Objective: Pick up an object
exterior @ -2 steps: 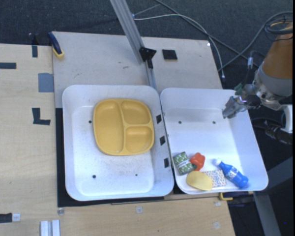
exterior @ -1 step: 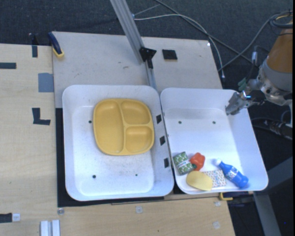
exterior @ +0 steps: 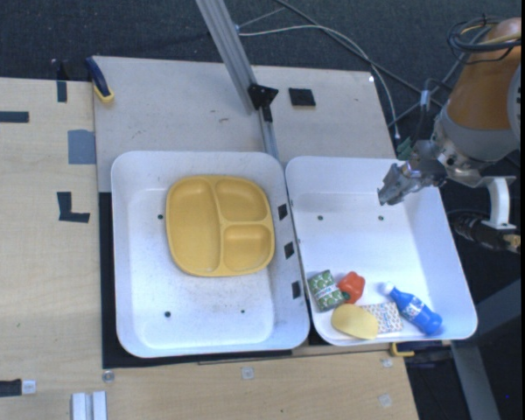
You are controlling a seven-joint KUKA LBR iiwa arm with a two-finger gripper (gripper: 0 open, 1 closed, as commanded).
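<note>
Several small objects lie in the near corner of the right bin (exterior: pixel 420 234): a green patterned packet (exterior: pixel 325 289), an orange-red piece (exterior: pixel 353 283), a yellow lemon-shaped object (exterior: pixel 354 322), a flat speckled packet (exterior: pixel 386 317) and a blue bottle (exterior: pixel 416 311). My gripper (exterior: pixel 394 189) hangs over the far right part of that bin, well away from the objects, with nothing seen between its fingers. The arm's orange band (exterior: pixel 486 86) is above it at the right edge.
The left bin (exterior: pixel 140 261) holds a yellow divided plate (exterior: pixel 220 225). A grey metal pole (exterior: pixel 227 38) slants over the bench behind the bins, and cables run across the dark floor. A blue and yellow tool (exterior: pixel 99 79) lies at the bench's far left.
</note>
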